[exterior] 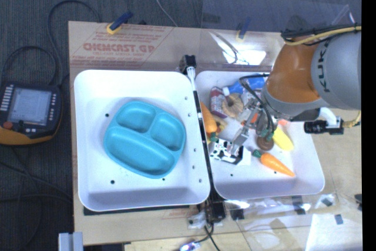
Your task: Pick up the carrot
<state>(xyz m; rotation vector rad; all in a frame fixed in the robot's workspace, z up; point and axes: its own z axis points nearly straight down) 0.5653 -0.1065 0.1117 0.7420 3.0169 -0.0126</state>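
The carrot (275, 164) lies on the floor of the right bin (305, 185), near its front-right part, with the green end toward the gripper (235, 147) and the long axis running down to the right. The gripper hangs just to the left of it, over a black-and-white object (221, 153), its 2 fingers a little apart and holding nothing. I judge the next move must shift to the right, toward the carrot, with the fingers across its axis.
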